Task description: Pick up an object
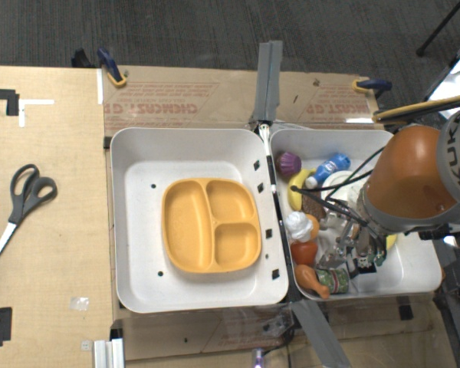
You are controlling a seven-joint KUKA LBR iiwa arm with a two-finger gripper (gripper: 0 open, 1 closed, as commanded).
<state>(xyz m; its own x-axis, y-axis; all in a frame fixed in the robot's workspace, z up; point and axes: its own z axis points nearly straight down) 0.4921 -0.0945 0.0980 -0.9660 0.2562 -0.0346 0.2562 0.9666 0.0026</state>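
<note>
The right bin (pixel 414 278) holds a heap of small objects: a purple ball (pixel 289 162), a blue-capped bottle (pixel 329 167), a yellow piece (pixel 294 196), a white bottle with a red body (pixel 300 236), an orange carrot-like piece (pixel 310 280) and a green-labelled can (pixel 336 280). My gripper (pixel 342 245) reaches down into this bin from the right, just above the can and beside the red-bodied bottle. The orange wrist band (pixel 410 176) hangs over the bin's middle and hides what lies under it.
The left bin (pixel 130 205) carries a yellow divided plate (pixel 211 225). A grey bar (pixel 267 79) stands at the back between the bins. Scissors (pixel 19 205) lie on the bench at far left. Clamps (pixel 112 67) hold the cardboard behind the bins.
</note>
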